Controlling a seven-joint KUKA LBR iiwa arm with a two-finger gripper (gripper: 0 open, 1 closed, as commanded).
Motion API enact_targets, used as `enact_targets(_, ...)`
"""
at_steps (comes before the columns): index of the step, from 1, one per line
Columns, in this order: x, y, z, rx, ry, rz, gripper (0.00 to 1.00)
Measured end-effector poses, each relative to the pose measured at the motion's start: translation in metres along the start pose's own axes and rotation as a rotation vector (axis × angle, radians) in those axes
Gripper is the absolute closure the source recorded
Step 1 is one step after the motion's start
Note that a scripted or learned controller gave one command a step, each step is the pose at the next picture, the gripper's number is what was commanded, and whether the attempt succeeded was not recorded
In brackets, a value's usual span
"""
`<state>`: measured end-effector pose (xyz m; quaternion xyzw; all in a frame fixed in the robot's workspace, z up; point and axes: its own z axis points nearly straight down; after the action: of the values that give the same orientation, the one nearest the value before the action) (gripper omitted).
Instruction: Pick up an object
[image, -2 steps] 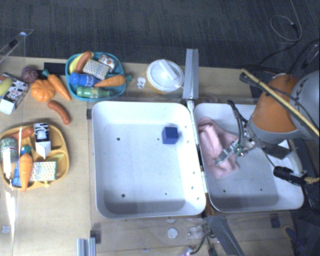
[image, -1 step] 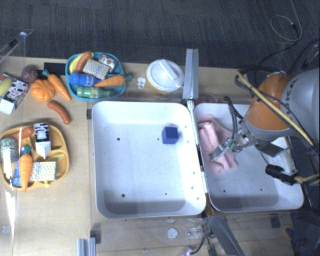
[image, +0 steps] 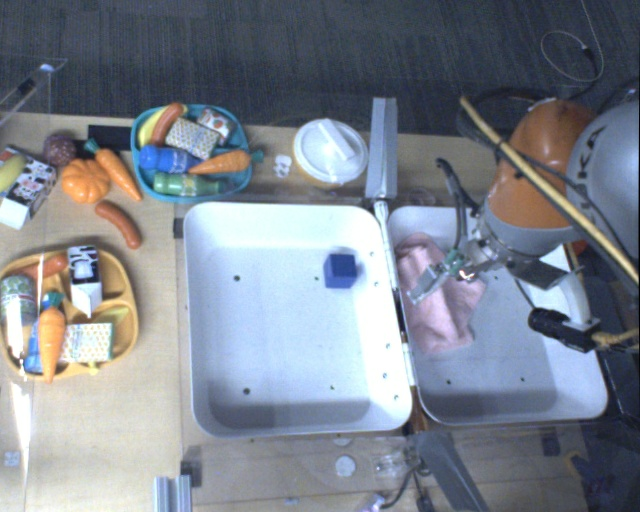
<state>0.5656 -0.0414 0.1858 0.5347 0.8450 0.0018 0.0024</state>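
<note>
Reaching in over the right white bin (image: 530, 390), the grey arm's two-finger gripper (image: 432, 282) hangs low above a crumpled pink cloth (image: 440, 315). Its metal fingers (image: 425, 288) lie over the cloth's upper part; whether they are spread or closed I cannot tell, and no fabric shows pinched between them. Well off to the fingers' left, across the bin wall, a small blue cube (image: 341, 270) sits in the left white bin (image: 250, 380).
</note>
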Motion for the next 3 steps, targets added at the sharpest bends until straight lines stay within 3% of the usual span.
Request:
enact_targets(1,-0.05,-0.02,0.022,0.003,0.001,0.073,0.0)
enact_targets(2,-0.077,-0.003,0.087,-0.006,-0.003,0.102,0.0)
enact_targets(3,-0.078,0.02,0.092,-0.011,-0.006,0.217,0.0)
